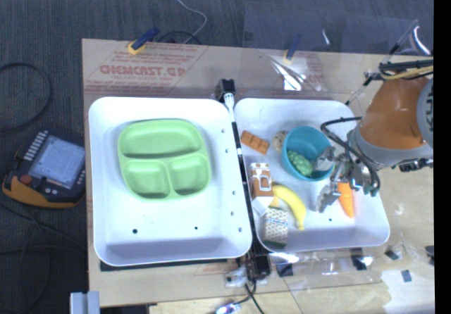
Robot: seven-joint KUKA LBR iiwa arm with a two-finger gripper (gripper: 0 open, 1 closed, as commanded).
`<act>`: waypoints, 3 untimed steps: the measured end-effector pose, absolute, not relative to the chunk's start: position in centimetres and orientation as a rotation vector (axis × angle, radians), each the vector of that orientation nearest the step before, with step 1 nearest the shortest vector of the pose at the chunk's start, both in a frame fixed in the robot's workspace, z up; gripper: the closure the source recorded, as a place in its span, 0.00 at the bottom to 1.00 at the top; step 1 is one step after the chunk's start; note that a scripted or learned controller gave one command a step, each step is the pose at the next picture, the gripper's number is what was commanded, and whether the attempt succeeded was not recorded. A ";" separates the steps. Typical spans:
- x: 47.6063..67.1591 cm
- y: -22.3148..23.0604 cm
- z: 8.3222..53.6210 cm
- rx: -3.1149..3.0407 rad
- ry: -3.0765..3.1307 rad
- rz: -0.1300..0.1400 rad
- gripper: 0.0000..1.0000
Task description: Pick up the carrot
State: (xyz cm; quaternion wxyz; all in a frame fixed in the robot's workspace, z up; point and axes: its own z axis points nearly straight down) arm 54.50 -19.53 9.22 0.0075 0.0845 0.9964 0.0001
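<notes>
Where the arm reaches into the right bin (366, 235), the gripper (338, 189) hangs low beside the blue bowl (304, 152), its fingers apart; the carrot (346, 200) lies between them, near the bin's right wall.

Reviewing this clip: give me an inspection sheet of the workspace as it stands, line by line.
Surface: two shallow white bins side by side on a bench; left bin, right bin.
Job's things: carrot lies in the right bin near its right wall, beside the gripper.
Clutter: green divided plate in the left bin; blue bowl, banana, orange block and small carton in the right bin.
Grippers: gripper low over the right bin, next to the carrot; finger state unclear.
Cables: black cable on the carpet, left.
Surroundings: handheld pendant on the carpet.
</notes>
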 end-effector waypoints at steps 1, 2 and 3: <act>51.1 -20.1 9.3 1.315 2.836 0.053 0.00; 51.7 -19.3 10.5 1.291 2.844 0.068 1.00; 49.9 -19.2 9.6 0.447 3.067 -0.008 1.00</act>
